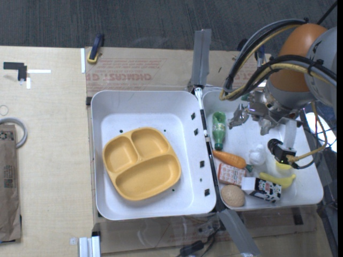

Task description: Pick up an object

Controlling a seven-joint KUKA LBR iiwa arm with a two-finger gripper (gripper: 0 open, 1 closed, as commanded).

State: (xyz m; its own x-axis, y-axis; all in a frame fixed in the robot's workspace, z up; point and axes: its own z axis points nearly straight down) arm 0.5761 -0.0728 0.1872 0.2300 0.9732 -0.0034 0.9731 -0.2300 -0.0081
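Gripper [252, 123] hung over the right bin [316, 194], between green bottle [218, 128] and banana [280, 179]. I couldn't tell whether the claw was open or closed. Carrot [229, 158] looked the easiest pick: descend straight, grip across its width.

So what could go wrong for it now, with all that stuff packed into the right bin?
The carrot, the small box and the brown round thing lie close together, so a grab at one may shove or drag another. The green bottle lies along the right bin wall, which might block the gripper on that side. It is round, so it could roll away.
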